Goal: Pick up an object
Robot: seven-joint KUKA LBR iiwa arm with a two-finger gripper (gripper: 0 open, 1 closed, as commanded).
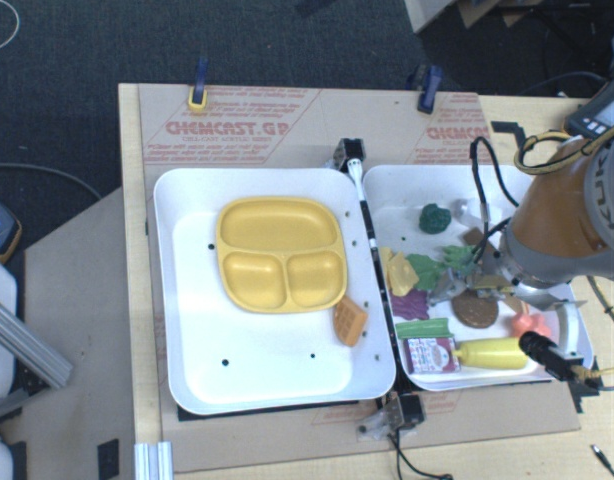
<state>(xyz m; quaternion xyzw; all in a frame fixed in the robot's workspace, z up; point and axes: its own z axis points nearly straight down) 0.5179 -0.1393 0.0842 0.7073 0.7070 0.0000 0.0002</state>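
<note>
1. Over the right bin (387, 183) the arm (557, 213) reaches in from the right, its orange band and grey wrist covering much of the bin's right half.
2. Its jaws (465, 286) point down into the pile of small things near the bin's middle; the wrist and clutter hide the fingertips, so I cannot tell whether they are spread, pressed together or pinching anything.
3. Just beside the jaws lies a brown round disc (476, 311), partly covered by the tool.
4. A green leafy piece (425, 268) and a purple piece (408, 305) lie to the left of the jaws, next to a pale yellow piece (398, 271) at the bin's left wall; their edges overlap and are hard to separate.
5. A dark green lump (435, 218) sits apart, toward the bin's far side.
6. Along the near edge lie a yellow banana (492, 353), a small red-and-white packet (430, 354) and a green strip (422, 328) just above the packet.
7. An orange-pink thing (530, 323) is half hidden behind a black part of the rig at the near right corner.
8. The left bin (187, 298) holds a yellow divided plate (282, 253), with a tan piece (351, 321) just beside its near right corner.
9. Both bins rest on a bench (287, 123) covered in printed cardboard.
</note>
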